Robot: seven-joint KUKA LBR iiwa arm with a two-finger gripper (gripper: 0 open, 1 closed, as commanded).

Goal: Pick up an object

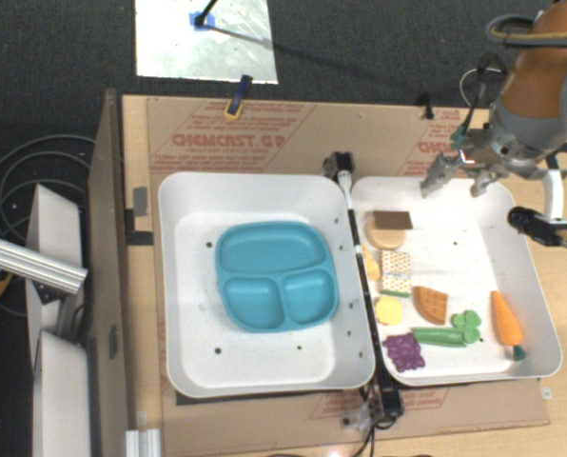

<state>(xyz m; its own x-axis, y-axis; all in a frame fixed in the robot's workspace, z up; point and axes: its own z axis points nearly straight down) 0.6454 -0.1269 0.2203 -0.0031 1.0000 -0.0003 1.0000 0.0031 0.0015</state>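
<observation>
My gripper (454, 185) hangs open over the far rim of the right bin (531, 284), with nothing between its fingers. Below it in that bin lie toy foods: a brown block (393, 221) on a tan round piece (386, 239), a checkered cracker (396, 272), a yellow disc (388, 309), an orange waffle wedge (431, 303), a green bean pod (439, 336), broccoli (467, 324), purple grapes (404, 350) and a carrot (505, 319). The nearest of them, the brown block, sits left of and nearer than the gripper.
The left bin (193, 255) holds a blue divided plate (277, 275). A black part of the arm (536, 225) juts over the right bin's right rim. The bins rest on a cardboard sheet (264, 131). Cables (27, 174) lie at the far left.
</observation>
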